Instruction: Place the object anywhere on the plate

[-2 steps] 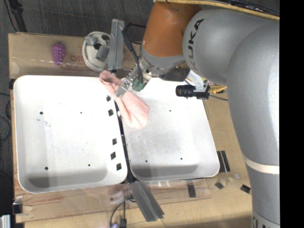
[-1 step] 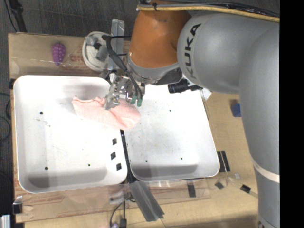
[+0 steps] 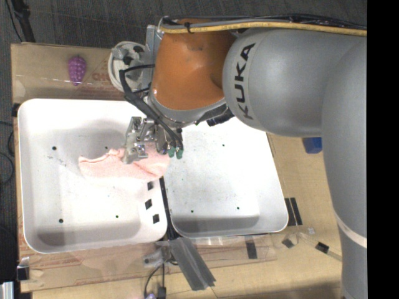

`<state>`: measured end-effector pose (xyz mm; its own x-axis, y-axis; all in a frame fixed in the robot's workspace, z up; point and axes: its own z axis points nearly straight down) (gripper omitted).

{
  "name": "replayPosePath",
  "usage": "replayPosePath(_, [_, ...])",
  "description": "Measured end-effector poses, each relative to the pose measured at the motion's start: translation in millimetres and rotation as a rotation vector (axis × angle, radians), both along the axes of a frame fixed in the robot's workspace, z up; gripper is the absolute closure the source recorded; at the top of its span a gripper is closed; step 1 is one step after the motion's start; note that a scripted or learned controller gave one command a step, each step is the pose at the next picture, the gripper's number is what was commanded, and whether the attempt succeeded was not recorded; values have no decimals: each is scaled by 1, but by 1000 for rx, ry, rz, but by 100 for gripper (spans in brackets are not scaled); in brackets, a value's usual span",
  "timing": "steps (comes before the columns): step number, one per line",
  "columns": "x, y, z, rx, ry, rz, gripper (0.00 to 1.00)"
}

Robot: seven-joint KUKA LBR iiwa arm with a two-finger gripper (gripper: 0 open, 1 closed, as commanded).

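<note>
Pink, flat and plate-like, the object (image 3: 118, 165) lay on the floor of the left bin (image 3: 37, 229), toward that bin's right side and close to the wall shared with the right bin (image 3: 249, 220). Whether this pale pink piece was the object to be moved or the plate itself could not be told from the view.

Nearest the viewer, a grey bracket (image 3: 190, 263) and strips of black tape sat on the worktop (image 3: 280, 161) at the bins' near rims. Further in, both bins stood side by side, their inner walls touching.

Over the pink piece's far right edge, the claw (image 3: 144, 143) hung low, its metal parts just above or touching the pink surface; which of the two could not be told. Whether its fingers were spread or closed could not be told, and nothing was visible between them.

Beyond the claw, the orange band (image 3: 187, 61) and grey body of the arm (image 3: 293, 80) covered the far part of the right bin. At the far left of the worktop lay a small purple item (image 3: 76, 69).

Risk, as judged: a thin, flat piece lying flush on the bin floor would offer little edge, so a closing claw could slide off it or merely push it against the bin wall.
</note>
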<state>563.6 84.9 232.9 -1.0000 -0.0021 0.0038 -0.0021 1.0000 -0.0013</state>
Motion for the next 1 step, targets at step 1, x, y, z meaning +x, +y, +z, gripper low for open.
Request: replayPosePath(1, [0,0,0,0,0,-1,0])
